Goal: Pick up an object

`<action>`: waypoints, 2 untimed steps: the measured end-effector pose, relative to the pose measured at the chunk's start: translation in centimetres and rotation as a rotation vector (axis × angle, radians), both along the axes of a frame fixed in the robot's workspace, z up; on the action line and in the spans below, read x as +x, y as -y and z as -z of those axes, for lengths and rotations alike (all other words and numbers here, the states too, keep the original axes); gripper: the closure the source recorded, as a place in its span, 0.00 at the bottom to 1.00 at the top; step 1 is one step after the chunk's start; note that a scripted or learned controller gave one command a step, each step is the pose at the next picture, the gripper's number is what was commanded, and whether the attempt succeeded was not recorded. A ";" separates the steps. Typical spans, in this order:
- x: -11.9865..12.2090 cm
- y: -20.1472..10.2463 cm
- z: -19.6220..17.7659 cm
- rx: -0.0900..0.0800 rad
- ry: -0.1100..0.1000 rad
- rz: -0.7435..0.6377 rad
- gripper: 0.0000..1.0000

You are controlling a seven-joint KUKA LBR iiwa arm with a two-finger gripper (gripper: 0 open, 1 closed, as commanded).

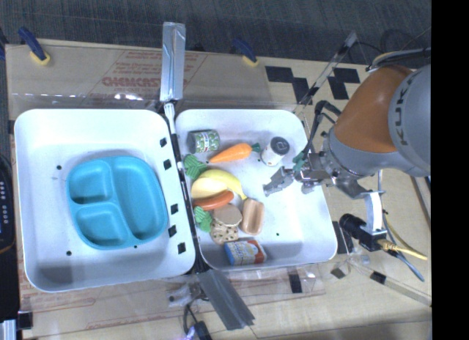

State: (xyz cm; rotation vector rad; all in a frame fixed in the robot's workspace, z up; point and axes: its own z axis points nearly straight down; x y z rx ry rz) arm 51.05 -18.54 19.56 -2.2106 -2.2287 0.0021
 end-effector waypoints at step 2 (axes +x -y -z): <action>9.8 -6.5 8.5 0.001 0.000 -0.222 0.00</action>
